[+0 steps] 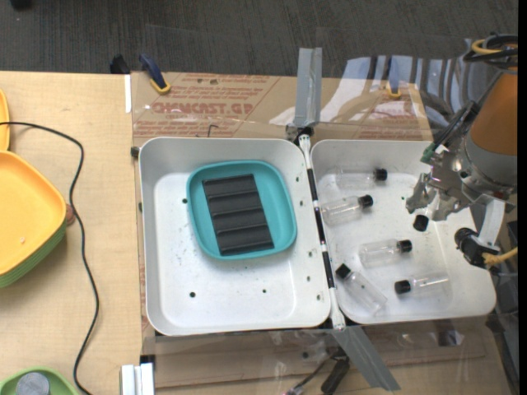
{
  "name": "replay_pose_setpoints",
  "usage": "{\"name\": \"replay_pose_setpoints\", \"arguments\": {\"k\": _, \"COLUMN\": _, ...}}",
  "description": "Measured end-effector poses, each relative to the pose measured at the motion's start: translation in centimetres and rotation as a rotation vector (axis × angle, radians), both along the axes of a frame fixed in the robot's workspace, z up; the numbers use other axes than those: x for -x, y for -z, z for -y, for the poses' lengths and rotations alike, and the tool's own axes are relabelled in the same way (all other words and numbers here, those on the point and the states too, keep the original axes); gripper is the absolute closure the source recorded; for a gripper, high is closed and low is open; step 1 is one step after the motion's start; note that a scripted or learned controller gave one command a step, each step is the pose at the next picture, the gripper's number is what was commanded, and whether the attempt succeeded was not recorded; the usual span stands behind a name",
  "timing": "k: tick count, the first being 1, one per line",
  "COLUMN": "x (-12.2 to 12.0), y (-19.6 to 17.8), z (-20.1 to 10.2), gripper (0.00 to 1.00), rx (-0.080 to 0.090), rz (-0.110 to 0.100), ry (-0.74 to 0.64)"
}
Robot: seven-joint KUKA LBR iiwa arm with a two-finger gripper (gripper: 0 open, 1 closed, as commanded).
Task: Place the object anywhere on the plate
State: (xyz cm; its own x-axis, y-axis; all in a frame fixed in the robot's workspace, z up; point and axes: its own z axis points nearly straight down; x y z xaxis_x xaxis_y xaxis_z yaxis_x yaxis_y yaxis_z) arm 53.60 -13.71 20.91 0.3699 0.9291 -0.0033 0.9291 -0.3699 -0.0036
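**Tool Over the Right Bin, Plate Waiting to the Left**

While we are hovering above the right bin (486,303), our tool (422,211) is sitting near that bin's right wall, and a small dark-capped piece (421,222) is showing right at its tip. We are judging this to be a vial (421,222) like the others, but we cannot tell whether the fingers are pinching it, spread around it, or merely standing in front of it; the view is too slanted and the part too small.

What the coming move is turning on is direction: the teal plate (284,196) is lying well to the left of the tool, across the divider between the two bins, in the left bin (165,286). Its dark ribbed insert (237,214) is running its long side roughly front to back, tilted slightly. We are reckoning that any carry has to be travelling leftward over the shared rim.

Counting, we are seeing two white bins, one plate, and five clear vials with black caps lying loose in the right bin: one near the back (362,175), one just below it (346,207), one at mid-bin (387,252), one at the front right (422,285), and one at the front left (356,280). They are lying well apart, mostly on their sides with their axes near left-to-right.

On the counter (66,319) at far left, yellow dishes (29,212) are resting.
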Motion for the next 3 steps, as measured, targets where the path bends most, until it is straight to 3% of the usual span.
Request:
{"name": "replay_pose_setpoints", "arguments": {"k": 1, "x": 0.0, "y": 0.0, "z": 0.0, "gripper": 0.00, "rx": 0.000, "rz": 0.000, "ry": 0.000}}
{"name": "replay_pose_setpoints", "arguments": {"k": 2, "x": 1.6, "y": -10.3, "z": 3.4, "gripper": 0.00, "rx": 0.001, "rz": 0.002, "ry": 0.086}}
{"name": "replay_pose_setpoints", "arguments": {"k": 3, "x": 0.6, "y": -20.8, "z": 5.8, "gripper": 0.00, "rx": 0.001, "rz": 0.001, "ry": 0.200}}
